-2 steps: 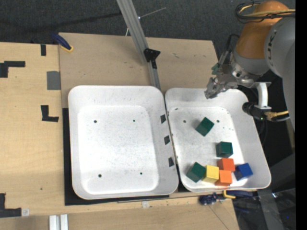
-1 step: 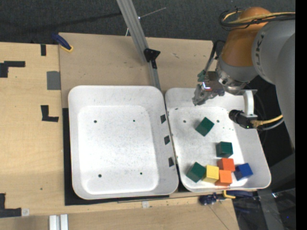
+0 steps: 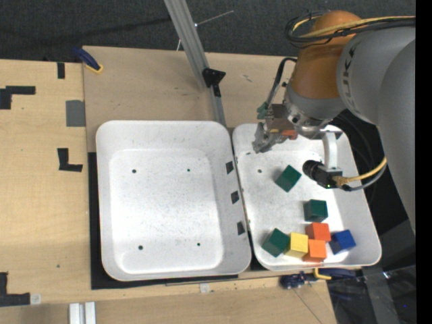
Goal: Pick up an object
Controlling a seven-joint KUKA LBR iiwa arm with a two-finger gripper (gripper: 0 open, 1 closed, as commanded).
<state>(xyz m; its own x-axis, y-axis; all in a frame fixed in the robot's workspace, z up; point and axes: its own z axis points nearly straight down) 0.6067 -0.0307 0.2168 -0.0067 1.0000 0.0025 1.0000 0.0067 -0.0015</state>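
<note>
Pincer [image 3: 264, 140]: hangs over the right bin's [image 3: 358, 201] far-left corner; whether spread or clenched I cannot tell, nothing visibly in it.
Nearest target: green block [image 3: 288, 178], lying alone mid-bin, tilted.
Others: blocks clustered at the near edge, touching one another.
Handling: likely light, rigid, smooth-faced; may slip.
Grip: across two opposite flat sides.

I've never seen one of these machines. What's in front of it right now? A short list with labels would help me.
arm: grey with an orange band, reaching in from the right
gripper: over the far end of the right bin, above the blocks
left bin: white, shallow
green blocks: three
yellow block: near end
orange blocks: beside the yellow one
blue block: near right corner
</note>
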